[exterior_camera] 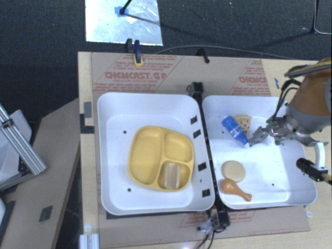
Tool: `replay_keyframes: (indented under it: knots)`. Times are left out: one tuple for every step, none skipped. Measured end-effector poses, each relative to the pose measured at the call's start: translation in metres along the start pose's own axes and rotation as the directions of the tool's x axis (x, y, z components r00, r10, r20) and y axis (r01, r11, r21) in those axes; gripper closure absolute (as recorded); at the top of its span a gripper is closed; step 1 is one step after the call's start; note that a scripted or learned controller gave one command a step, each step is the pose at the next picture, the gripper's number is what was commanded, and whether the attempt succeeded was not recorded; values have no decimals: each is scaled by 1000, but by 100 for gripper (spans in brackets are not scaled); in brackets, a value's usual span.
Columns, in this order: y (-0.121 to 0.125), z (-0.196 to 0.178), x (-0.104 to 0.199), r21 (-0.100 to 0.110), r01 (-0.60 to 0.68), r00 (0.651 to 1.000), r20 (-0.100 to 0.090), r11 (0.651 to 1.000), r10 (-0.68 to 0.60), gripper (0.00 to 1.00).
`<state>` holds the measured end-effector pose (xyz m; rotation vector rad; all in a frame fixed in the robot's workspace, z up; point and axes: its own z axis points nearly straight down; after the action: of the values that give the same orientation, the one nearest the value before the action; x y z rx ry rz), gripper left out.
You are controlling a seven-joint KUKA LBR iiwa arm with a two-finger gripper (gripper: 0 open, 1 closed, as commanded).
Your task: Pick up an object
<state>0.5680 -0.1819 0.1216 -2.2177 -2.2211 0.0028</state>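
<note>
Blue bottle (234, 130) beside pincer (254, 138)

camera view: fixed above bench | looks down at a slant | covers both white bins (155, 100)

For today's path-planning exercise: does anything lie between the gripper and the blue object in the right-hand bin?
Nothing visible does. The gripper sits just right of the blue object in the right bin, its tip almost at the object's lower end. The cracker-like piece lies behind, and the tan disc nearer the camera, both off that line.
</note>
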Motion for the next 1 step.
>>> replay_keyframes:
  knots:
    - [0, 39, 1, -2, 0, 1000, 0, 1000, 0, 0]
